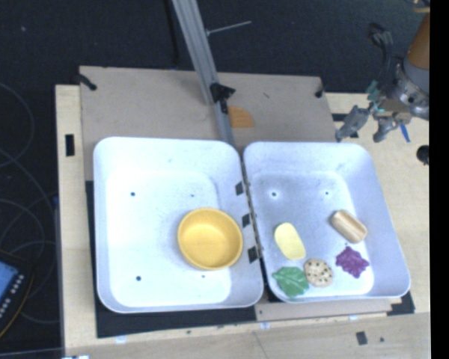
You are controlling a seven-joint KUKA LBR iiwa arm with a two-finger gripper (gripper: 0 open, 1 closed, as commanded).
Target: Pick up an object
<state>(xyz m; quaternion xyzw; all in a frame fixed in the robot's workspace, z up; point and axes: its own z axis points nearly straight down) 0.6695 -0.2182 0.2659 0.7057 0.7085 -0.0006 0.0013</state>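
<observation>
My gripper (368, 126) hangs at the upper right, above the far right corner of the right bin (374, 172), open with nothing between its fingers. In the right bin lie a pale yellow oval piece (289, 241), a tan bread roll (348, 226), a purple grape cluster (352, 262), a chocolate-chip cookie (318, 272) and a green leafy piece (290, 280), all well below the gripper. A yellow bowl (209, 238) sits upright in the left bin (120, 200), near its right wall.
A grey metal pole (198, 47) slants down from the top to the junction between the bins. The bins rest on a brown board (150, 99) on the bench. A tablet (0, 294) lies at the lower left.
</observation>
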